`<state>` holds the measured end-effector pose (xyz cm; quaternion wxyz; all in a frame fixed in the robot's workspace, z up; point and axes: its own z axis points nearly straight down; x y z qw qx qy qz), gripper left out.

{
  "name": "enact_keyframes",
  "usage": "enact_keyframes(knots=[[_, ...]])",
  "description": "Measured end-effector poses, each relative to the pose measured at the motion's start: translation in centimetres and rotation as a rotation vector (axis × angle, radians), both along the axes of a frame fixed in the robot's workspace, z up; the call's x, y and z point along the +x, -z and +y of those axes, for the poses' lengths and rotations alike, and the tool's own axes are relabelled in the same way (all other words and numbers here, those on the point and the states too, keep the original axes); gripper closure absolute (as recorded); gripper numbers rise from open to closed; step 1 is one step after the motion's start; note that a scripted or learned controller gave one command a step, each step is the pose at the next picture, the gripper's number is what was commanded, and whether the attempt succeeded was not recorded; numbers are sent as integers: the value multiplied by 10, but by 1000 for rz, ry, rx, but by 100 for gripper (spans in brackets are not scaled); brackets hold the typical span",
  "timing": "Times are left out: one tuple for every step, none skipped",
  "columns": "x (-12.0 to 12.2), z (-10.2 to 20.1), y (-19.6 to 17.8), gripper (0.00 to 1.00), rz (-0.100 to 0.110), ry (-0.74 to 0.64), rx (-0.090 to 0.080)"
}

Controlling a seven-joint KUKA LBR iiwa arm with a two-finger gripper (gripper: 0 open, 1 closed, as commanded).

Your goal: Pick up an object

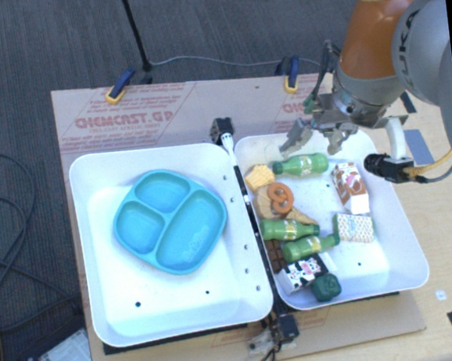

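The left bin [111,312] holds one blue divided plate [170,221] with three compartments, lying flat near the bin's centre. A black clamp [221,129] sits at the top of the seam between the two bins.

The right bin [400,264] holds the loose objects. Along its left side, from top to bottom: a yellow block [259,177], a brown pretzel-shaped item [279,197], a green bottle [289,228] lying on its side, a second green bottle [308,246] just below it, a black-and-white patterned pack [304,271], and a dark green lump [327,287] near the lower rim. A dark brown item beneath the bottles is mostly covered and cannot be identified. A third green bottle [302,165] lies on its side near the top of the bin. Toward the right side lie a red-and-white packet [348,182] and, below it, a pale patterned box [355,227].

The gripper [319,138] hangs over the upper edge of the right bin, just above the third green bottle, fingers spread apart with nothing between them. The arm [379,26] is cut off by the upper right frame edge.
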<state>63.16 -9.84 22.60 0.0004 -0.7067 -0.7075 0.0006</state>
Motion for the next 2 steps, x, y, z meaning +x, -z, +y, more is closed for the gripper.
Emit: enact_keyframes(knots=[[-1,3,122,0,-7,0,-1],[-23,-3,138,0,-10,-1,-1]])
